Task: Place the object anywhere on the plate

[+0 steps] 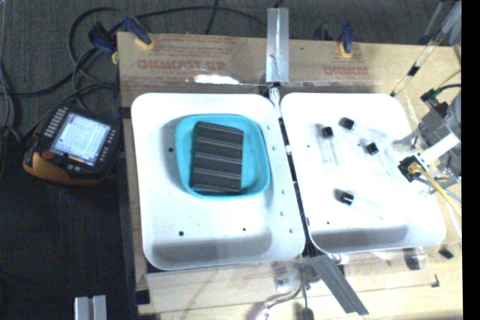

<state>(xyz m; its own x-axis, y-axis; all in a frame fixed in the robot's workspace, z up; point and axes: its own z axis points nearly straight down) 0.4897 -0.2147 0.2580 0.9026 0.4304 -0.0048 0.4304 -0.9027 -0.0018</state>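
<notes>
A teal plate lies in the left white bin. A dark grey ribbed block rests flat on the middle of the plate. Several small clear pieces with black caps lie scattered in the right bin: one at the upper left, one beside it, one nearer the middle and one lower down. My gripper hangs over the right bin's right edge, right of those pieces and far from the plate. I see nothing between its fingers.
A metal divider post rises at the back between the bins. Clamps hold the wooden back board. A handheld pendant lies on the floor to the left of the bench.
</notes>
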